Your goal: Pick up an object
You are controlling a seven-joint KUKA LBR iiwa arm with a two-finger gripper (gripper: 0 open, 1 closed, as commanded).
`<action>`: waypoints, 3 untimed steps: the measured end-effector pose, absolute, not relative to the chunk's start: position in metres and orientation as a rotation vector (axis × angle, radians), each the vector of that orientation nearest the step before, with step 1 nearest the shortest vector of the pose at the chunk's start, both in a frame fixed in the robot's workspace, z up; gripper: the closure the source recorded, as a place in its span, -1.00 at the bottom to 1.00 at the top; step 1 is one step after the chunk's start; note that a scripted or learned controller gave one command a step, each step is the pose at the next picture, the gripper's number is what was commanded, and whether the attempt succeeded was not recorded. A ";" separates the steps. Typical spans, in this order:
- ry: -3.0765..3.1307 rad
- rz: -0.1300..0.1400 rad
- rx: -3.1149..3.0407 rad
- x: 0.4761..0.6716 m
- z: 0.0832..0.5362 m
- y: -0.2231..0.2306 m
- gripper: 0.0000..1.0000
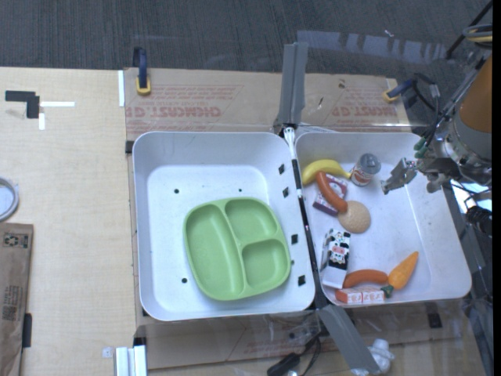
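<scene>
The gripper (413, 175), fingers apart and empty, hovers over the right bin (438, 233); approach step, next descending onto an object.

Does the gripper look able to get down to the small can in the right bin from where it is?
Probably yes. The gripper hangs just right of the can, with bare bin floor between them. The banana lies on the can's far side, so it shouldn't block.

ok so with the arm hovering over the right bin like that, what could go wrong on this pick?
1. The banana, sausage, small can and round bun lie packed together, so the tool may nudge neighbours or grab two.
2. The carrot and second sausage sit near the bin's front wall; a descent there could strike the wall.
</scene>
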State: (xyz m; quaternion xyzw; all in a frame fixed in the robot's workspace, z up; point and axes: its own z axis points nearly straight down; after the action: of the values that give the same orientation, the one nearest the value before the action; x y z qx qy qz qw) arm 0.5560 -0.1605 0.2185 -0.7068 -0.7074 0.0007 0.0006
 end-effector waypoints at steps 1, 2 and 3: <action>-2.120 0.002 -2.318 0.602 0.196 -0.134 -1.00; -2.209 -0.007 -2.241 0.587 0.096 -0.105 -1.00; -2.267 -0.005 -2.183 0.542 0.096 -0.132 -1.00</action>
State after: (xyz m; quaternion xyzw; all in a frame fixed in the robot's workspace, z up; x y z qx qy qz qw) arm 0.5418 -0.1318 0.0957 -0.6935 -0.7204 -0.0017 -0.0027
